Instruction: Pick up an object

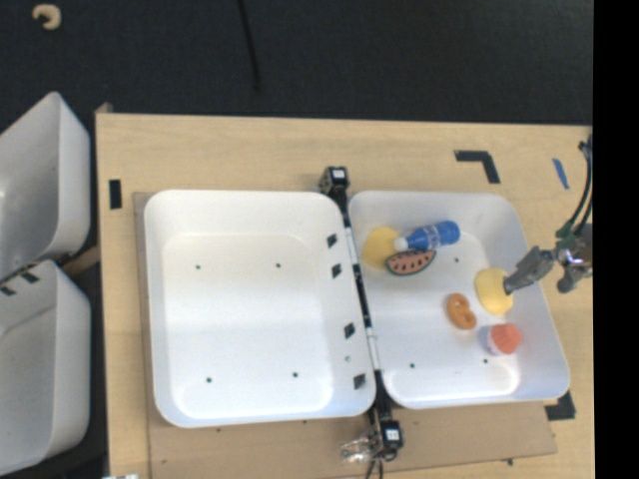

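Rightward, the pincer (544,270) sits at the right bin's (534,372) outer rim, one finger touching a yellow object (491,290); its fingers spread apart, holding nothing.

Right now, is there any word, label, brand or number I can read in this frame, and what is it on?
None can be read.
Blue bottle: it has a white band, too blurred to show any print.
Black marks and blue mark on the bench: plain tape shapes, no letters.
Right bin: no print shows.
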{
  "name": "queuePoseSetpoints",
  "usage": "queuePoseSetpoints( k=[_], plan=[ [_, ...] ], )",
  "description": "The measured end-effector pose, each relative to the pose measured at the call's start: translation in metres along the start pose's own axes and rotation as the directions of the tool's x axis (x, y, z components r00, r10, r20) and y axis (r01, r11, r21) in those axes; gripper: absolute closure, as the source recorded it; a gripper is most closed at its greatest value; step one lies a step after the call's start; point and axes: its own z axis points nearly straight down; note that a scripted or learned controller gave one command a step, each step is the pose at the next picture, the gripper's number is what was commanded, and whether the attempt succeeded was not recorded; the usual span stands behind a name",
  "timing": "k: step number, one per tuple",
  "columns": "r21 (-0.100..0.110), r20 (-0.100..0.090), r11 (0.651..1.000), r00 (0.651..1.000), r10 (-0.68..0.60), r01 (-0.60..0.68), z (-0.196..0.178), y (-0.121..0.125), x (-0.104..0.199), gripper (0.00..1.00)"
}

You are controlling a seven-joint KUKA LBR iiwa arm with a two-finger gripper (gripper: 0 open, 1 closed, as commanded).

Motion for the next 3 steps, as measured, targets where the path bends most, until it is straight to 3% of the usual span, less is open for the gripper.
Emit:
queuePoseSetpoints(
  k=[1,2,3],
  plan=[
    [0.012,-0.006,1.0,1.0,-0.003,0.003,0.174,0.025,0.034,0.0],
    [0.0,-0.007,1.0,1.0,-0.002,0.002,0.193,0.082,-0.016,0.0],
    [-0.012,0.003,1.0,1.0,-0.006,0.006,0.193,0.121,0.055,0.0]
  ],
)
